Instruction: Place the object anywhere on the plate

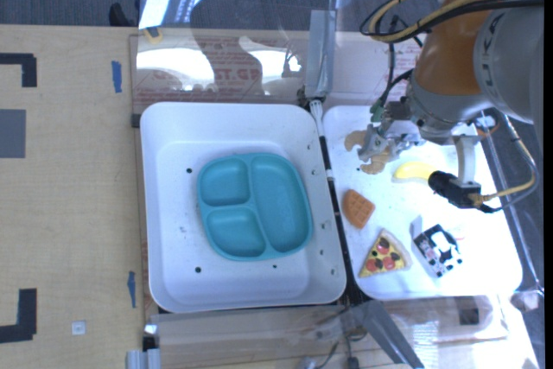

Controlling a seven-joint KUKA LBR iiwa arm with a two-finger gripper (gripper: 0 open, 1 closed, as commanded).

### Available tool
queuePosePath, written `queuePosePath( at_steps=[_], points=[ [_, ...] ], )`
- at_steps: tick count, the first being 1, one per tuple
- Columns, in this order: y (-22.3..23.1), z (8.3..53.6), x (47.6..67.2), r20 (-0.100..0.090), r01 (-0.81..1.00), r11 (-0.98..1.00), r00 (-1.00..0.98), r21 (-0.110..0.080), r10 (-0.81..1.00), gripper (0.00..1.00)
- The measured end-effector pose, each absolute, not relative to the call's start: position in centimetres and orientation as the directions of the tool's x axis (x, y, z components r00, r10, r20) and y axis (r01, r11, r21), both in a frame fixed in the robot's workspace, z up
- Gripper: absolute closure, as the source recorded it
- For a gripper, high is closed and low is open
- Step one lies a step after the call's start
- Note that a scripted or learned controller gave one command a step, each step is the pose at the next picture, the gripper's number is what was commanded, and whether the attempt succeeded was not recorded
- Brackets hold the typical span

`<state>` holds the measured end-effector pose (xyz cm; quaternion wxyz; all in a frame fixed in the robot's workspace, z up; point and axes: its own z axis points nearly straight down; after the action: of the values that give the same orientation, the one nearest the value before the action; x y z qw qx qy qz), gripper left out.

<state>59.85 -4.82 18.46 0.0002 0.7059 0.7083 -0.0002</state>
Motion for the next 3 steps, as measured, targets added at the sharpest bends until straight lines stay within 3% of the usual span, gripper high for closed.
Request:
queuePosePath(
  at_steps=[1,2,3],
  points=[
    [4.0,18.4,56.5,0.003,1.000,0.008,-0.008,-0.003,1.000,1.00],
    [11.8,16.7,47.7,0.002,1.000,0.007,-0.007,-0.006,1.000,1.00],
    [13.3,26.9,55.8,0.003,1.000,0.002,-0.002,0.007,1.000,1.00]
  ],
)
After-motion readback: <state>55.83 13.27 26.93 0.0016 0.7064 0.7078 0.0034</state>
